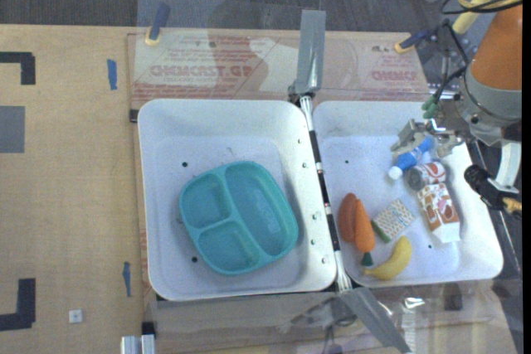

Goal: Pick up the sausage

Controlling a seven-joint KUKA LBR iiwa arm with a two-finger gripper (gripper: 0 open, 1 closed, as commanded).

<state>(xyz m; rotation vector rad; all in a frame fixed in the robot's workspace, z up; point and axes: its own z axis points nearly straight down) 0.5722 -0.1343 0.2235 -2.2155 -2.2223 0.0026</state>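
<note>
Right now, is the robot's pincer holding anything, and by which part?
It cannot be told. The pincer hangs over the right bin's far corner, above a blue bottle; the sausage lies untouched.

Below my gripper I see a reddish-brown sausage beside an orange carrot, a yellow banana and a checkered green packet; far left, a teal tray.

The grey arm with its orange band enters from three o'clock, wrist bent down toward nine o'clock. Its gripper hangs low at about two o'clock in the view.
</note>
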